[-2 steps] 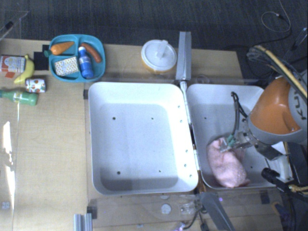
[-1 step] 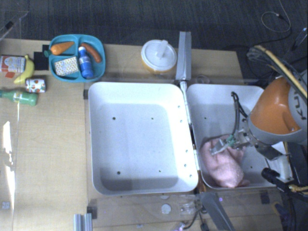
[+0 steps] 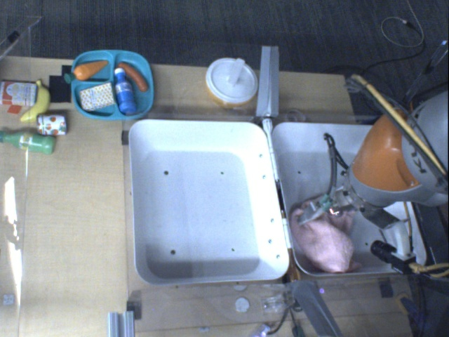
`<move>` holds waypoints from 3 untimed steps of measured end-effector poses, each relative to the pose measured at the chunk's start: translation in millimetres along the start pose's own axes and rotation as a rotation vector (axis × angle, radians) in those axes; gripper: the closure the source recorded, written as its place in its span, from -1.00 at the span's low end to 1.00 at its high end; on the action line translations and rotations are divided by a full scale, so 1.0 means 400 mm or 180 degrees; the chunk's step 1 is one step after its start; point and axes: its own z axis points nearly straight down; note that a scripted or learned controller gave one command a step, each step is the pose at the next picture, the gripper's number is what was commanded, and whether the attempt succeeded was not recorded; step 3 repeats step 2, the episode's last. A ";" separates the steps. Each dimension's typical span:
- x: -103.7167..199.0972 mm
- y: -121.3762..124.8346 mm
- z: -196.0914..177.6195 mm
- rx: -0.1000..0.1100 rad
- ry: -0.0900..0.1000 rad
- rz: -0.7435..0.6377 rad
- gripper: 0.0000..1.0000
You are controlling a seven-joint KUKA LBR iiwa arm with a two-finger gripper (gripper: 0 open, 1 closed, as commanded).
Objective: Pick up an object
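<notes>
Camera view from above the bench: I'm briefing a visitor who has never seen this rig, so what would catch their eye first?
Probably the arm's orange band at the right, over the right bin, with the gripper low at a soft pink object lying in that bin's near part. Next, the blue divided tray of toy food at the bench's far left, beyond the left bin.

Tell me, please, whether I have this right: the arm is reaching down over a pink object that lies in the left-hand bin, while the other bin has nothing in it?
Not quite: the pink object lies in the right-hand bin, at its near end, and the arm reaches down over it there. The left-hand bin is the one with nothing in it. The camera view shows this.
</notes>
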 end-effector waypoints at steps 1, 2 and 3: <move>0.000 0.009 -0.031 -0.0027 -0.0008 -0.0006 1.00; -0.053 0.198 -0.183 0.0045 0.0015 0.0630 1.00; -0.053 0.198 -0.183 0.0045 0.0015 0.0630 1.00</move>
